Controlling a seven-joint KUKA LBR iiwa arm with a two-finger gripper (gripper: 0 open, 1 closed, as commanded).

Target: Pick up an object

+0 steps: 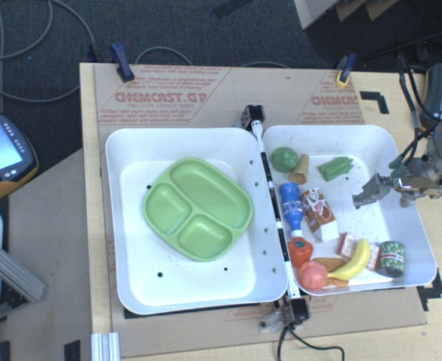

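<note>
Camera view gives us no single named target, so we judge the candidates heaped in the right bin (401, 201): a banana (358, 260) near the front, which we take to be a light, stiff plastic toy, smooth and curved, best gripped across its middle where it is narrowest; beside it a small can (391, 256), rigid but round and likely to roll or slip unless pinched across its sides; a tomato (300, 251) and a peach (313, 276) at the front left corner, round and slick, the hardest to hold; a blue bottle (290, 207) lying along the divider, firm and long, good to take across its body; a small carton (318, 210) just right of it, boxy with flat faces; and farther back a green ball (285, 159), a brown cone (301, 168) and a green pepper (335, 168). The gripper (371, 192) hangs over the bare middle-right floor of that bin, apart from all of these; the pepper lies up and left of it, the banana and can toward the front, the carton to its left. It grasps nothing, and whether it is parted or closed we cannot tell. In the left bin (123, 224) sits a green tray (198, 208).
</note>
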